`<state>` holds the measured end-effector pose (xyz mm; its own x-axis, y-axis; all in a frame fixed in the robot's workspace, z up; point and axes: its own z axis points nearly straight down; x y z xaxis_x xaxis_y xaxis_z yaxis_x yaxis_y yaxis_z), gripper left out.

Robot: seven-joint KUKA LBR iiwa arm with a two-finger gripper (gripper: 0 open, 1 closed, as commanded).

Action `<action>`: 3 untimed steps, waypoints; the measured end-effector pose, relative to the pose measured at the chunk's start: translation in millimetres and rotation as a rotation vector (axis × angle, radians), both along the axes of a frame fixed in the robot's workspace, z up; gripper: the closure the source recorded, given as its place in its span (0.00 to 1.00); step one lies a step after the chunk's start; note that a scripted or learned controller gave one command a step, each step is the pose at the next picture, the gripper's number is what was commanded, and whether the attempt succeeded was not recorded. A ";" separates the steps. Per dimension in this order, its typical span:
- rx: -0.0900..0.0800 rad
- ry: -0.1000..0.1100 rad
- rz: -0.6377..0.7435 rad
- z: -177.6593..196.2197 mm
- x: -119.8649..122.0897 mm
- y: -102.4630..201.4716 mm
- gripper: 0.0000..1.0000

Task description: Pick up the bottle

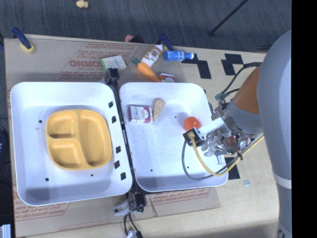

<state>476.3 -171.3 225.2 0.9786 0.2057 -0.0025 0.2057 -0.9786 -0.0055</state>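
The pick is not begun: the bottle point(177, 56) lies on the table point(218, 66) beyond the right bin point(158, 157), well apart from the gripper point(216, 145), whose grip I cannot tell.

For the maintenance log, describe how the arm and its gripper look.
The arm is a thick, smooth grey tube with an orange band above the wrist. The gripper is a small cluster of bare metal parts. A yellow cable and a black cable loop out from it.
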 end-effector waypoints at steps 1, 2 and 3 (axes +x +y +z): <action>-0.001 0.000 0.001 25.4 0.1 23.5 1.00; 0.000 0.001 0.002 9.2 -0.2 36.2 1.00; 0.000 0.003 0.000 0.5 -0.7 17.2 1.00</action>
